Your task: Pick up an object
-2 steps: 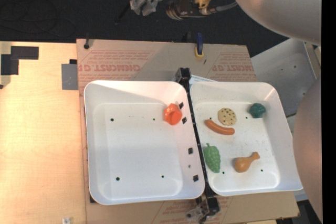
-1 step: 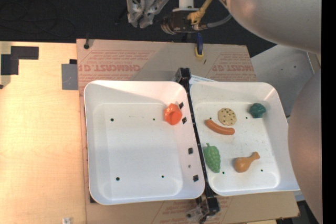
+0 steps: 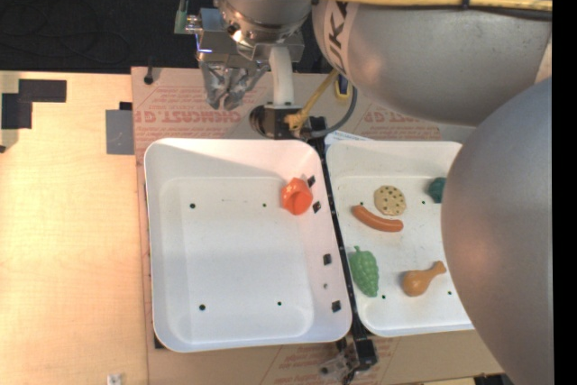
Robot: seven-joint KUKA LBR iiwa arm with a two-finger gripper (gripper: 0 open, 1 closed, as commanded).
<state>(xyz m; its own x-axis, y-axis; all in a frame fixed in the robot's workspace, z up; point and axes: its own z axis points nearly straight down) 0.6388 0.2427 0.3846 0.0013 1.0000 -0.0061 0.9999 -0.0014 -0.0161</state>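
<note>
Orange toy: the orange toy (image 3: 296, 196) is the likeliest thing to pick, a small rounded piece lying alone in the left bin (image 3: 234, 329), at about 2 o'clock from that bin's middle, close to its right wall.
Handling: it looks like moulded plastic play food, so I judge it light, stiff and somewhat slippery; not fragile.
Where to grip: across its narrower width, from above, with the gripper centred on the rounded body; the nearby bin wall leaves little room on the 3 o'clock side, so closing along the 12-to-6 line seems safer.
Gripper: the gripper (image 3: 225, 95) hangs beyond the bins at about 12 o'clock from the left bin, over the brown cardboard (image 3: 171, 108) that lines the table (image 3: 68, 221); nothing shows between its fingers, which seem drawn close together, pointing down.
Gap to target: the gripper is well apart from the orange toy, which lies toward 5 o'clock from it.
Right bin: the right bin (image 3: 397, 325) holds a cookie (image 3: 389, 199), a sausage (image 3: 376, 218), a green bunch (image 3: 364, 271), a drumstick (image 3: 422, 279) and a dark green piece (image 3: 437, 188) partly hidden by the arm.
Progress: no pick made yet, judging by the free gripper.
Risk: the toy may roll or squirt out against the wall.
</note>
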